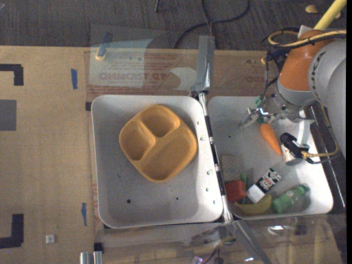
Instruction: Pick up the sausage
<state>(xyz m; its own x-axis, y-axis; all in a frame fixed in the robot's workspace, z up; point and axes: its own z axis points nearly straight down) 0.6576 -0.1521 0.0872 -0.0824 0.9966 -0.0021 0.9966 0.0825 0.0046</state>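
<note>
Your gripper (pixel 254 116) hovers at the right bin's (pixel 231 114) top edge, finger state indiscernible. The bottle's (pixel 264 184) label is illegible.

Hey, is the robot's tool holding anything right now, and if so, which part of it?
It cannot be told. The tool sits in the right bin by the top end of the carrot, but nothing visibly sits between its tips.

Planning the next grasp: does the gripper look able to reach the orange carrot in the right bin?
Likely yes: the gripper is right beside the orange carrot, with nothing lying over it.
</note>
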